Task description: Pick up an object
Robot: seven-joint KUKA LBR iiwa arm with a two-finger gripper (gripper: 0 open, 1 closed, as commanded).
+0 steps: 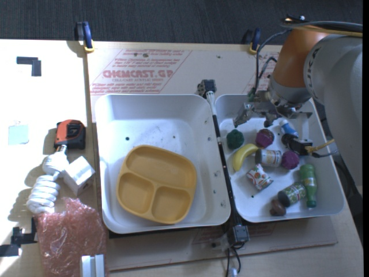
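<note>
A divided tray (pixel 156 183) lies in the left bin (pixel 109 114), toward its front edge. The right bin (pixel 331 203) holds a banana (pixel 244 154) near its left wall, with bottles (pixel 300 189) toward its front right corner.

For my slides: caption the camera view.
KUKA arm's gripper hovers at the far end of the right bin of toy food; yellow tray in left bin.

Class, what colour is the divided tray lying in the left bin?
Yellow-orange. The divided tray shows plainly in the camera view, lying in the left bin.
</note>
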